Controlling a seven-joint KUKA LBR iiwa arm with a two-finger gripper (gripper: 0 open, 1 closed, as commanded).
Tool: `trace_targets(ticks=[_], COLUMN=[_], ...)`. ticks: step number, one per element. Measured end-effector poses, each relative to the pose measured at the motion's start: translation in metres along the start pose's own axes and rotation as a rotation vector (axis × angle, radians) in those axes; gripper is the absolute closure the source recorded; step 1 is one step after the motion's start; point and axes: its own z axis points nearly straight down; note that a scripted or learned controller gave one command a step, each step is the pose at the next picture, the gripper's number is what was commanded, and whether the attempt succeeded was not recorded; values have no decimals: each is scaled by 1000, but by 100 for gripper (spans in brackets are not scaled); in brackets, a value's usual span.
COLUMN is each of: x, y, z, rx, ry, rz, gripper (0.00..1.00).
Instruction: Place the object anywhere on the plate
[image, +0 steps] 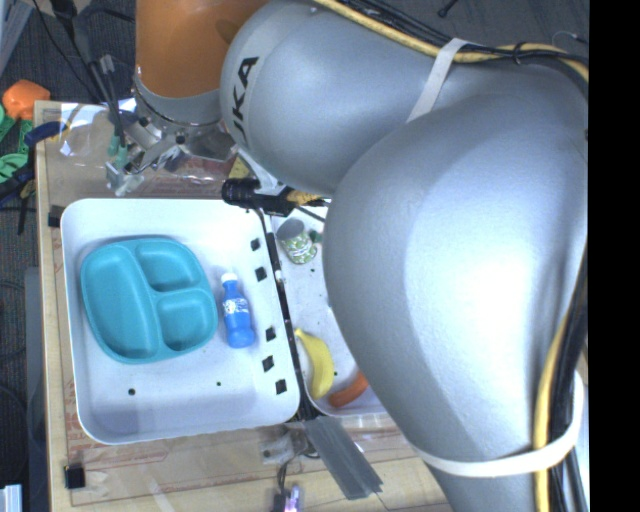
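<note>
Bright, even light; soft focus

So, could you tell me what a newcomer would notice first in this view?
The bulky grey arm fills the right side, hiding most of the right bin. In the left white bin lie a turquoise three-compartment plate and, beside it, a small blue bottle. A yellow banana peeks out by the divider.

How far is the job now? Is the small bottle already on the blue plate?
Not yet. Nothing looks done: the bottle lies in the left bin beside the blue plate, touching its right edge or nearly so, not on it. The end effector is above the bin's far rim, away from the bottle, with nothing visibly in it. Grasping the bottle and placing it on the plate both remain.
</note>
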Motion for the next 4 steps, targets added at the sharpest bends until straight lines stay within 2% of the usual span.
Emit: trace_targets(ticks=[1, 2, 3, 4], x=[48, 77, 124, 51], y=[-40, -93, -124, -159], z=[107, 64, 85, -42], rx=[4, 1, 2, -5], ry=[2, 1, 2, -4], rz=[-188, -692, -905, -539], gripper=[100, 100, 100, 100])
